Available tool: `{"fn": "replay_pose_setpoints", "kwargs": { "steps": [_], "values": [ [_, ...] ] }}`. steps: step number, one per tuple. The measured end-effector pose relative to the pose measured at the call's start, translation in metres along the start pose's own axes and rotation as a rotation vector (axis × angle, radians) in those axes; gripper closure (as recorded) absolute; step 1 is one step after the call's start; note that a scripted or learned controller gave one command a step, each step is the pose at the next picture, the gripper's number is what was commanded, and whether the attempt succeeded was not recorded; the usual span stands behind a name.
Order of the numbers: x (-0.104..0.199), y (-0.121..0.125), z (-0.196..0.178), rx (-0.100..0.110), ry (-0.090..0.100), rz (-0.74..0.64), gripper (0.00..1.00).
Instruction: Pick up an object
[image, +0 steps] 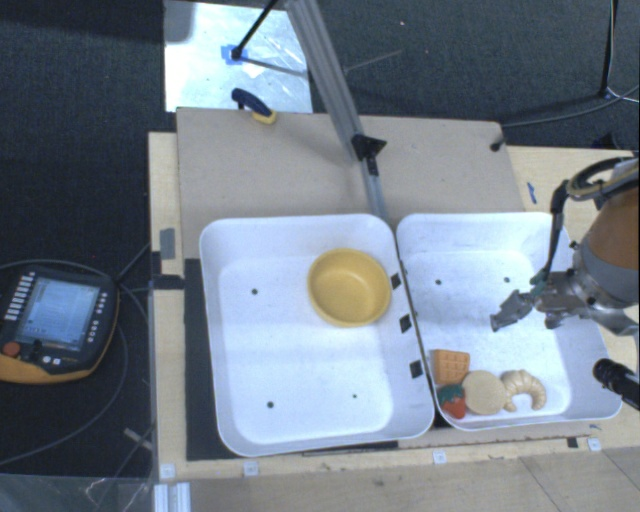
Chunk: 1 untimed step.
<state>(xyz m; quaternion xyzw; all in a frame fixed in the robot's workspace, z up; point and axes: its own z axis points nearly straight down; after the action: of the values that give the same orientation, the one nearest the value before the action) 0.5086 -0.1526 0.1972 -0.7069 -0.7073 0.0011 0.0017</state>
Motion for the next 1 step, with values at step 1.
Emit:
{"fn": "replay_pose_setpoints", "kwargs": {
  "steps": [1],
  "values": [
    [0.0024, 0.0055, 0.0597, 0.000, 0.000, 0.000, 0.00]
  ]
}}
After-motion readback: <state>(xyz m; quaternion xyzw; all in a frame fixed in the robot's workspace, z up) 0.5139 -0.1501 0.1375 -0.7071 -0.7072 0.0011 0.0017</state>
